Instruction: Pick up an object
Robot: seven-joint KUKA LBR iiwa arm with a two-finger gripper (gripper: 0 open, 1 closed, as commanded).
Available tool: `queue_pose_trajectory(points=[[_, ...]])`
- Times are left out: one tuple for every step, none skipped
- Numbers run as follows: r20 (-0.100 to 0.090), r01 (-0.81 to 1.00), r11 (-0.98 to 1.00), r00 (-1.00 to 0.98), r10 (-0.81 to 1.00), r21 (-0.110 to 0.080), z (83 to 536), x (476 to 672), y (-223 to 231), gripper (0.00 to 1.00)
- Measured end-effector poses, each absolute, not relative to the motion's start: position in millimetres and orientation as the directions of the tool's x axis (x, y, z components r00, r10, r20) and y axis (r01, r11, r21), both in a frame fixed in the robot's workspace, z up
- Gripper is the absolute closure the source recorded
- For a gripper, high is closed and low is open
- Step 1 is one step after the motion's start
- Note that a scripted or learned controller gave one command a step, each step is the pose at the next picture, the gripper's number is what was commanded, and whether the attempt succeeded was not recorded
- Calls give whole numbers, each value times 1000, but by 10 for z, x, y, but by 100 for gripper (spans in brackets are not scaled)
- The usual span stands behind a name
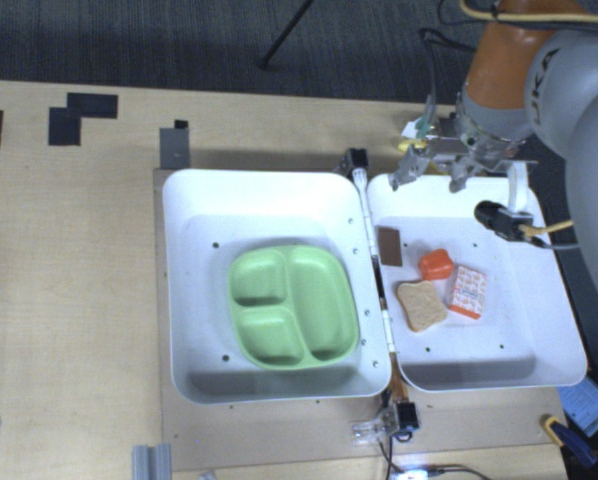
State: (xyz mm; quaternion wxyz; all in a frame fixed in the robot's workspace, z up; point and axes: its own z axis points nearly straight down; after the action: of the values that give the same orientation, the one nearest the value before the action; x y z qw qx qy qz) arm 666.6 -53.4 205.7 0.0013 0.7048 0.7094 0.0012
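The right bin (539, 348) holds a small brown block (387, 246), an orange object (436, 264), a tan slice shaped like toast (420, 305) and a white packet with red print (468, 292). My gripper (431, 176) hovers over the far edge of this bin, behind the objects. It is open, its two fingers spread apart with nothing between them. The brown block is the closest thing to it, a little nearer the camera and to the left.
The left bin (194, 268) carries a green divided plate (292, 304). A ridge (372, 258) separates the two bins. Dark markers (79, 118) lie on the wooden bench at the far left.
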Motion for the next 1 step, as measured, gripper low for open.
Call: queue_pose_trajectory(points=[[0, 1000, 3, -3, 1000, 0, 1275, 6442, -989, 0]])
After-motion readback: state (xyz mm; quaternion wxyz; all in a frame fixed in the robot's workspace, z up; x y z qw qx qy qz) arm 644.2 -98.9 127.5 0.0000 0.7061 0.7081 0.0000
